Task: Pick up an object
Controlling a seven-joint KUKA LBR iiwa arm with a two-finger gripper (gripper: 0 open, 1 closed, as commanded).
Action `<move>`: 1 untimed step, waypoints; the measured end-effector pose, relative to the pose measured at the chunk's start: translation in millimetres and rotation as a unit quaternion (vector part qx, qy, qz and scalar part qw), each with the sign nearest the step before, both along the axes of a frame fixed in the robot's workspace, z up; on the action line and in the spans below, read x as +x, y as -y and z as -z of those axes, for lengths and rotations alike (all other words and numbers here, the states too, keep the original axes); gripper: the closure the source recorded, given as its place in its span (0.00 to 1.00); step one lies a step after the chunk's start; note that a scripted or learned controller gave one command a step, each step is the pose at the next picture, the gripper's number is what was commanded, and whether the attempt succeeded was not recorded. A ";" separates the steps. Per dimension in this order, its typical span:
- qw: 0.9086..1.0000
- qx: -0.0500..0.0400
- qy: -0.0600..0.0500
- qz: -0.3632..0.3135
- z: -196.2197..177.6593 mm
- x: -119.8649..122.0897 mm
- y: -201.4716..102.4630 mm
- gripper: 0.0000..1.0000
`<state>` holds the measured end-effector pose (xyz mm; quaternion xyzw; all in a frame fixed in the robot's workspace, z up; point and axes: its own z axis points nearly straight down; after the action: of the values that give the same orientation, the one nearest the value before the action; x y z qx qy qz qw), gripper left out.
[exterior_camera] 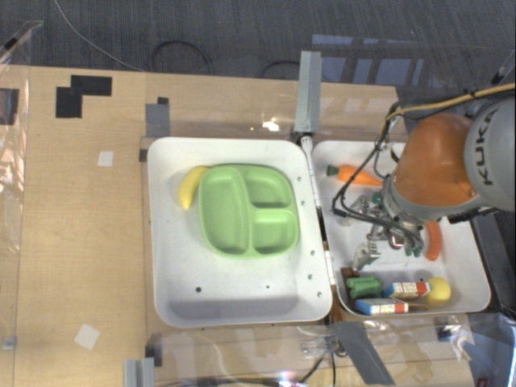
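Jaws of the gripper [372, 252] I cannot judge: from this slanted view I do not see if they are released or clenched, and I see no object between them. The gripper hangs low over the middle of the right bin [482, 285], under the grey arm [492, 156] with its orange band.

All candidates for picking lie in this bin. Nearest is the green block [363, 285], just below the gripper in the view; it is short and boxy, with its long axis left to right. Just beside it on the right lies a tube [408, 289] with a red and white label, also left to right, and its far end meets a round yellow lemon [439, 291]. Below these, along the near wall, a flat blue bar [377, 305] lies on the same axis.

The carrot [356, 175] is at the far side of the bin, smooth and tapered. Its green end points to the left wall, and its orange body runs right and goes under the arm. A red piece [433, 241], long and rounded like a sausage, lies to the right of the gripper, and its axis runs from far to near.

The left bin [173, 285] holds a green plate [246, 210] of glossy plastic with three compartments. A curved banana [190, 186] touches its left edge. Both bins rest on a pale wooden bench [81, 240]
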<state>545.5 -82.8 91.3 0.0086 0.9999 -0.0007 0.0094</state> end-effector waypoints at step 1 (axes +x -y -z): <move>0.996 -0.001 -0.001 -0.085 1.4 54.2 5.3 0.00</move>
<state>599.7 -88.1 89.9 -0.0762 0.9971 -0.0008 0.0080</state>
